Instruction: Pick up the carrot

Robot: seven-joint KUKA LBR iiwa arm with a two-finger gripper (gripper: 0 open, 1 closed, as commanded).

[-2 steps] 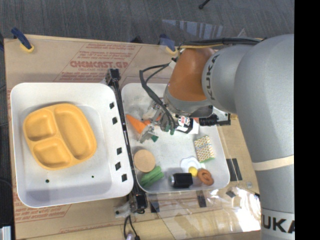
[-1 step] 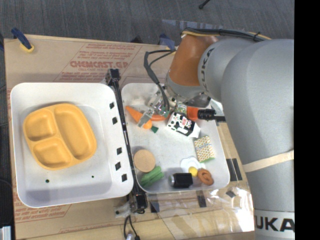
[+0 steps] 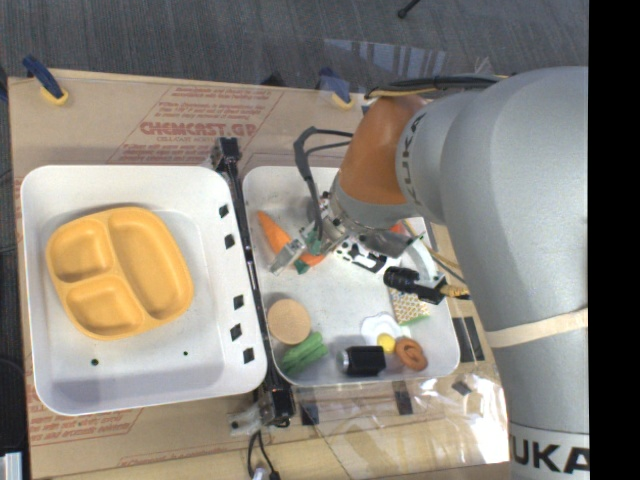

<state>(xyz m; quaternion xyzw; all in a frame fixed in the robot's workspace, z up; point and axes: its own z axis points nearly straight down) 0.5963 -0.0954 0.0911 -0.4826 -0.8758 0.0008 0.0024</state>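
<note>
Two white bins sit side by side, and all the action is in the right bin (image 3: 440, 313). Landmark for everything here: the carrot (image 3: 273, 231), lying near that bin's upper left corner, orange body with its point toward the far wall. Just to the carrot's right and a touch nearer the camera, the gripper (image 3: 300, 250) is down low in the bin, the grey arm (image 3: 500, 198) and its orange band looming behind it. Fingers look tipped toward the carrot's lower end, with something green and orange bunched right at the tips, but whether the jaws are apart or closed I cannot tell; the wrist crowds them out. And I can't call the carrot gripped: most of it lies on the bin floor beside the tips, not plainly between them.

Below the carrot, toward the camera, a round tan disc (image 3: 288, 319), and below that a green vegetable (image 3: 304, 351). Farther off to the carrot's lower right, a black-and-yellow item (image 3: 366, 359), a small brown ring (image 3: 409, 352) and a fried egg toy (image 3: 379, 325). Well off to the carrot's left, the left bin (image 3: 60, 378) holds a yellow divided plate (image 3: 118, 270).

Progress, by my read: approach done, gripper at the target. Left to do: a confirmed grip and the lift clear of the bin.
</note>
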